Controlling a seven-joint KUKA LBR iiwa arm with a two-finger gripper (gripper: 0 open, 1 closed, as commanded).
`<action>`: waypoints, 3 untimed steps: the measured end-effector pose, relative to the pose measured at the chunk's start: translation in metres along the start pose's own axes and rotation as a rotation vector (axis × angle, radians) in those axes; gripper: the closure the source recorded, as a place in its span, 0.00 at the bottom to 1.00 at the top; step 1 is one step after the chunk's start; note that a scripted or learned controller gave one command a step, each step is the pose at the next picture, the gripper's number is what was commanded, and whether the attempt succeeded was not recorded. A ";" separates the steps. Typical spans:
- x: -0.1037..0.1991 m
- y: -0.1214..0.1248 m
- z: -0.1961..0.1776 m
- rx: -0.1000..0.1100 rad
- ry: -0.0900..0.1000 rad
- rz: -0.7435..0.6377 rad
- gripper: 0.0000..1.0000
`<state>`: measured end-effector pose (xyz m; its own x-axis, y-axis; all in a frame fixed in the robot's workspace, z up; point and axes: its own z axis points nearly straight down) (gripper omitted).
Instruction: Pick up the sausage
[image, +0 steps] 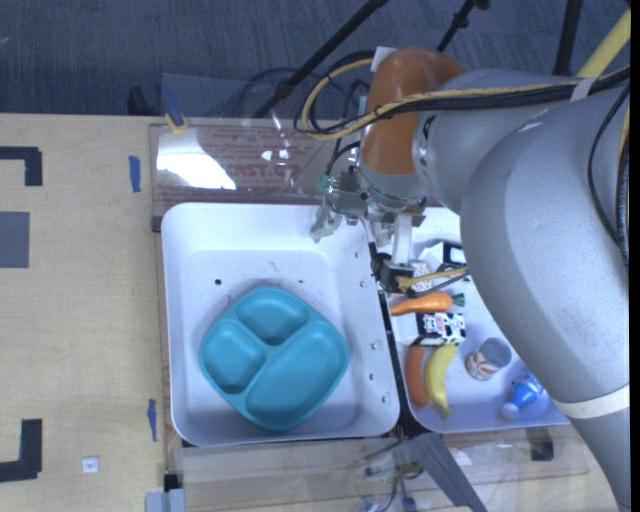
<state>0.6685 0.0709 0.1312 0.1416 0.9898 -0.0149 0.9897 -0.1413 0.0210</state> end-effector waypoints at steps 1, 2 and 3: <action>-0.056 0.008 -0.063 0.015 0.016 -0.207 0.00; -0.035 0.004 -0.053 0.024 0.007 0.599 0.00; -0.064 0.002 -0.104 0.025 0.008 0.607 0.00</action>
